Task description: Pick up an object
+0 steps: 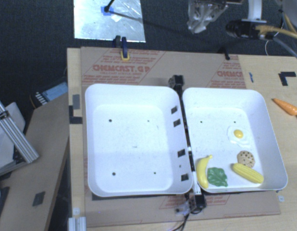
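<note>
The right bin [220, 100] holds a fried egg [238, 134], a round cookie [245, 158], a corn cob [247, 173], a banana [202, 171] and a green leafy piece [217, 177], all near its front. My gripper [200, 24] hangs high at the top of the view, well behind the right bin and far from all these objects. Nothing shows between its fingers.
The left bin [95, 105] stands beside the right one, joined by a black-clipped divider. An orange carrot [287, 107] lies on the bench right of the bins. A shiny metal sheet [109, 13] lies on the floor at the back left. Cables trail at the top right.
</note>
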Robot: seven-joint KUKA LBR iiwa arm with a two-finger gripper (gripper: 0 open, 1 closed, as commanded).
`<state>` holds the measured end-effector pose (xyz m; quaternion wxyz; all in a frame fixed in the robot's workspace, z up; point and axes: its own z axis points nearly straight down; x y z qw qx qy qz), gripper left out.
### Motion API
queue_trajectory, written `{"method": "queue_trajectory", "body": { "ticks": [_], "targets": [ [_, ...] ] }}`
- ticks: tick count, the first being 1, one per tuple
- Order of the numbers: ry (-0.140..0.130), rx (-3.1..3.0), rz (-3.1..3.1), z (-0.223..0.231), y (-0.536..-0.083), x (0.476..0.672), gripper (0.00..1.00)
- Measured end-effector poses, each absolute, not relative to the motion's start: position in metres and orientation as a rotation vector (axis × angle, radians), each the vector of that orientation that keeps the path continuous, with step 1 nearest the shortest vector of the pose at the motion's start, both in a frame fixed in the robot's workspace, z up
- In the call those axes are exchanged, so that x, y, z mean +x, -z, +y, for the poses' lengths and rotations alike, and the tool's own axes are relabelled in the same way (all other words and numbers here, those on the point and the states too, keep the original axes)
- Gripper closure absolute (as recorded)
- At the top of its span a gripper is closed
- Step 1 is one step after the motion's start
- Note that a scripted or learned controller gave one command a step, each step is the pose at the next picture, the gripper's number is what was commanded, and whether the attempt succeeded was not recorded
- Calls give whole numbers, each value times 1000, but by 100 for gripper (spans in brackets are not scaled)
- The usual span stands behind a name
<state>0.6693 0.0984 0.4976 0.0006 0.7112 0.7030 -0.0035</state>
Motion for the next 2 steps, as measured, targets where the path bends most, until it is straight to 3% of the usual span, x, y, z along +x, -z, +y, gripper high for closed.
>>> {"method": "queue_trajectory", "body": {
  "ticks": [1,2],
  "targets": [
    [-5,2207,2242,243,-485,666,100],
    [13,2229,2218,174,-391,668,100]
  ]
}}
